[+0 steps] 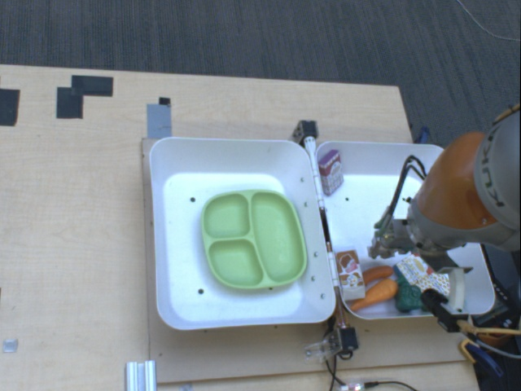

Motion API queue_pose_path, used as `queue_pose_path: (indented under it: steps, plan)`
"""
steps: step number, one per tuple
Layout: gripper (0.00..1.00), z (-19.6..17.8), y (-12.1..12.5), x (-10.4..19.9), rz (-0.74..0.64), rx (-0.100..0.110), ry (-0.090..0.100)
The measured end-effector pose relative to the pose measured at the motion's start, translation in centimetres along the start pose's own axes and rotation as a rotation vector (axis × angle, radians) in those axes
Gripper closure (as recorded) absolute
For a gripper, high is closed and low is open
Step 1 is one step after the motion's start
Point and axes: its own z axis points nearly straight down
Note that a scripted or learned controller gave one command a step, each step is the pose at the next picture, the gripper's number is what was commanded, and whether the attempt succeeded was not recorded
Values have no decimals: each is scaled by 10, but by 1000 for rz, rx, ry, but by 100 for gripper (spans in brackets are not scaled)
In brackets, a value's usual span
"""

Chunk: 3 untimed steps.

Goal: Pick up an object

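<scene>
The arm hangs over the right bin (468,296), its gripper (399,247) low above that bin's near edge — whether it is open or closed on anything cannot be told from this angle.

The likeliest thing to pick is the carrot (376,290), which lies along the near edge of the right bin, just beside the small carton (349,270) in the near-left corner. It looks like a toy: probably light, stiff and a little slick, so a hold across its thicker middle seems safer than at the tapering tip.

Counted in the right bin: one carrot, one small carton, one purple packet (330,170) at the far-left corner, one printed wrapper (424,274) — soft, likely to crumple — and one dark green item (409,298) near the carrot's end.

The left bin (175,243) holds one green divided plate (254,239), set near its middle.
</scene>
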Motion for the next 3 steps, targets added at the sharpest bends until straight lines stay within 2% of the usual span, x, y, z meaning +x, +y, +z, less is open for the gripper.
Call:
queue_pose_path:
  steps: [1, 2, 3]
  plan:
    - [0, 0, 0, -2, 2, -1, -3]
    - [100, -11, 2, -1, -1, -4, -2]
    - [0, -11, 2, -1, -1, -4, -2]
